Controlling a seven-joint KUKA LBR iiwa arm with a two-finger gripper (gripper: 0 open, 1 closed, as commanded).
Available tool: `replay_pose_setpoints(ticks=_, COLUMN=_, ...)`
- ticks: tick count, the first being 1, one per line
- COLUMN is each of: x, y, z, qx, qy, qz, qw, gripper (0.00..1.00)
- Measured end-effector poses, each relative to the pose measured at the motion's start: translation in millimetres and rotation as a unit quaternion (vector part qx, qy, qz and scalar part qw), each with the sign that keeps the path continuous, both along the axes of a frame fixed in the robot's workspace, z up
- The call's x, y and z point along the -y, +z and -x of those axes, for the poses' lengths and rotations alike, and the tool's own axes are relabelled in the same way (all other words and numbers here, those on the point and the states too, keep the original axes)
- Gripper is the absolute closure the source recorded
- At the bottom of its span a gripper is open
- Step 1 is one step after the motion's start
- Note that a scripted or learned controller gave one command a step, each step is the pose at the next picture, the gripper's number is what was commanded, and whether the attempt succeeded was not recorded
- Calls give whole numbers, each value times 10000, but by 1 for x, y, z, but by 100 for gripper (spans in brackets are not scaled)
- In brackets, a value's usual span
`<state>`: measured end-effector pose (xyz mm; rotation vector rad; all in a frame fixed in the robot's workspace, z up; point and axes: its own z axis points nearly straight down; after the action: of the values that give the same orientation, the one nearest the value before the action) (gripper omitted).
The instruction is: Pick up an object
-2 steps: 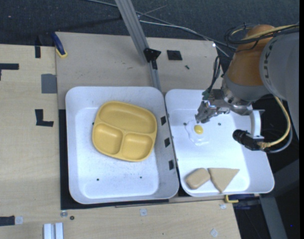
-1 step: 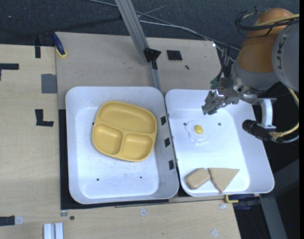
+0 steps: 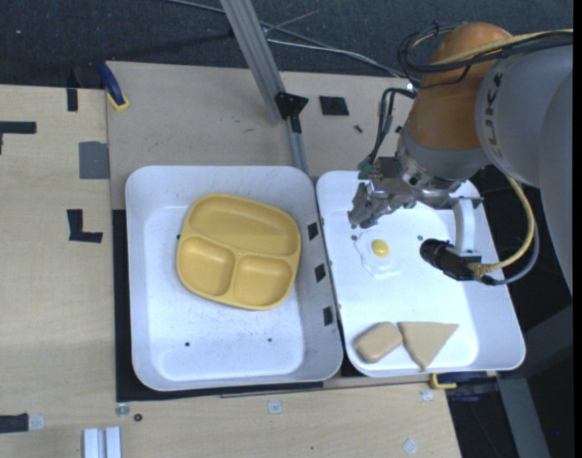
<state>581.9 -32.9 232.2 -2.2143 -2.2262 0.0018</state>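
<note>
The left bin (image 3: 143, 284) held a yellow divided tray (image 3: 239, 251), well apart from my work. In the right bin (image 3: 491, 337) lay two tan pieces (image 3: 405, 342) near the front wall and a fried egg (image 3: 380, 251). My claw (image 3: 364, 213) hung just beside and above the egg; its state I could not tell. Risk noted: the egg lay flat, so a descent off-centre would likely skid it away ungripped.
</note>
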Motion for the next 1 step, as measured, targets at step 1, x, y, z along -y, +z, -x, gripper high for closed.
replay_pose_setpoints(ticks=1, x=-58, y=-9, z=3, qx=-4, qy=1, qz=1, qw=10000, gripper=100)
